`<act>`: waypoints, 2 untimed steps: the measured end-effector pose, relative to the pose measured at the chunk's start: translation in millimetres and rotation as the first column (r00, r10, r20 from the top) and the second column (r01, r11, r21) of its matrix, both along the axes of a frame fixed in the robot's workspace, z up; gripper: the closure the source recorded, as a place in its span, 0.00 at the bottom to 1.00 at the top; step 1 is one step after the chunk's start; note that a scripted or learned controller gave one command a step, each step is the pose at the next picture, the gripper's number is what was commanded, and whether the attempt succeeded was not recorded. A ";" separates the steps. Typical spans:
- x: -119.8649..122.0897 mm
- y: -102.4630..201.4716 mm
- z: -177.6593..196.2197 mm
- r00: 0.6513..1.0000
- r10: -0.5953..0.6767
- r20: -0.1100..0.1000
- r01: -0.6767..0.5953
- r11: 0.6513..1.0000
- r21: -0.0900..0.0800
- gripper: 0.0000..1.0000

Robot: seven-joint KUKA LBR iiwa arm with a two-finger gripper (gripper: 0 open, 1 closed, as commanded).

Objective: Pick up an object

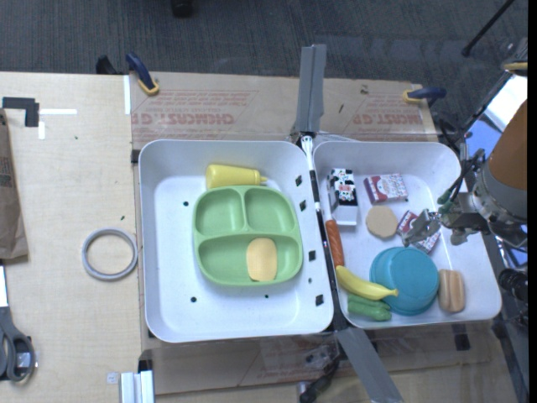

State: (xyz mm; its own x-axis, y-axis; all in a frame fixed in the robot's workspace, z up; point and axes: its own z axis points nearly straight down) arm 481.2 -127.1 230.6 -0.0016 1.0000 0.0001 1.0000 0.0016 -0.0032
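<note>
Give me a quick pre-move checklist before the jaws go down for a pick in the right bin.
1. Gripper over the right bin: ok, it hangs above the bin's right half.
2. Target under it: cannot tell; a small red-and-white packet lies right there, partly covered.
3. Jaws open or shut: cannot tell.
4. Crowding near the drop point: not ok; the tan round disc and the blue bowl sit close beside the packet.
5. Anything already held: cannot tell; nothing is visibly lifted.
6. Left bin's green tray out of the way: ok, it lies across the divider.
</note>
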 end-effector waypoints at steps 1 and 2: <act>26.0 -21.3 -131.9 0.997 0.078 0.006 -0.078 0.997 0.000 0.00; 8.8 -26.9 -130.6 0.986 0.160 0.040 -0.159 0.987 -0.013 0.00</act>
